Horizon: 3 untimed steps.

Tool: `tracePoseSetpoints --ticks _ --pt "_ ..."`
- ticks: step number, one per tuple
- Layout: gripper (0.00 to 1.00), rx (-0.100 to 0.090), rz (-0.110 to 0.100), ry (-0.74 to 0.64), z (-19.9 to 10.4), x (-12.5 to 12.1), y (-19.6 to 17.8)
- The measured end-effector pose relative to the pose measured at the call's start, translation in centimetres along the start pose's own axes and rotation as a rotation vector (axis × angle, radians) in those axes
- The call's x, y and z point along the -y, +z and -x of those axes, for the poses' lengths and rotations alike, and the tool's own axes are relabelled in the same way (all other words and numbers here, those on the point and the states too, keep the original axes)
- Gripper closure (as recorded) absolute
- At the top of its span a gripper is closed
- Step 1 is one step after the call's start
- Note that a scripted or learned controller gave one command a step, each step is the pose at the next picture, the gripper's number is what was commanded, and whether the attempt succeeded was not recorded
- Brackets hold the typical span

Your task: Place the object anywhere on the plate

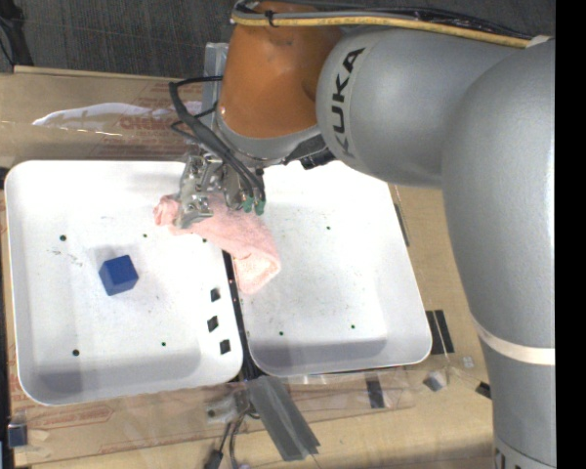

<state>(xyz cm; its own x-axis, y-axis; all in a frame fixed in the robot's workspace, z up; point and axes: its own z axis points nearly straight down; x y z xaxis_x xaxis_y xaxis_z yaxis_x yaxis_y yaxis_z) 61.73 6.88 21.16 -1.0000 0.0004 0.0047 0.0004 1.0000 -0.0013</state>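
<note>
A crumpled pink cloth [246, 247] stretches from the right part of the left bin across the divide into the right bin. Its upper left end is bunched up and raised. My gripper [193, 211] hangs over that end, shut on the bunched fabric, while the rest of the cloth trails down to the right onto the bin rims. A small blue cube [119, 274] lies on the floor of the left bin, apart from the cloth and to the gripper's lower left.
The left bin [39, 262] and the right bin [361, 291] sit side by side on a cardboard-covered bench. The arm's large grey body covers the right side of the view, and its orange band hangs above the bins' back edge.
</note>
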Motion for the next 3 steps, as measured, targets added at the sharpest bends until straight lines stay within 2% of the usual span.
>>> tracePoseSetpoints --ticks 2,3 --pt "1.0 0.003 0.0 -0.006 -2.7 -9.6 -1.5" --pt "0.0 0.003 0.0 -0.006 -2.7 -9.6 -1.5"
